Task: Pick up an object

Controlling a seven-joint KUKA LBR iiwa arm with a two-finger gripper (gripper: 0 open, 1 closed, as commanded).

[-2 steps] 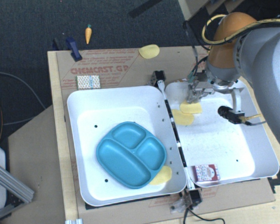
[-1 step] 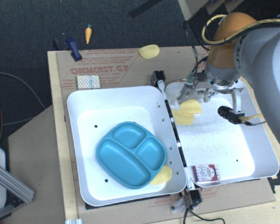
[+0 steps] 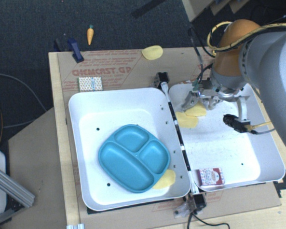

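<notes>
My gripper (image 3: 199, 103) is low over the back left corner of the right bin (image 3: 262, 162), with its fingers spread apart. A flat yellow piece (image 3: 198, 111) lies on the bin floor just below the fingertips, and nothing is gripped. A paler yellow piece (image 3: 186, 120) lies beside it, toward the wall between the bins. A small red and white packet (image 3: 209, 176) sits at the right bin's front left. In the left bin (image 3: 85, 115), a blue divided plate (image 3: 133, 157) partly covers another yellow piece (image 3: 165, 179).
The grey arm and its orange band (image 3: 235, 43) cover the right bin's back right. A black fitting with a yellow cable (image 3: 236, 123) hangs over the bin's middle. On the board behind the bins lie a yellow piece (image 3: 152, 52), a patterned packet (image 3: 90, 84) and a blue item (image 3: 75, 49).
</notes>
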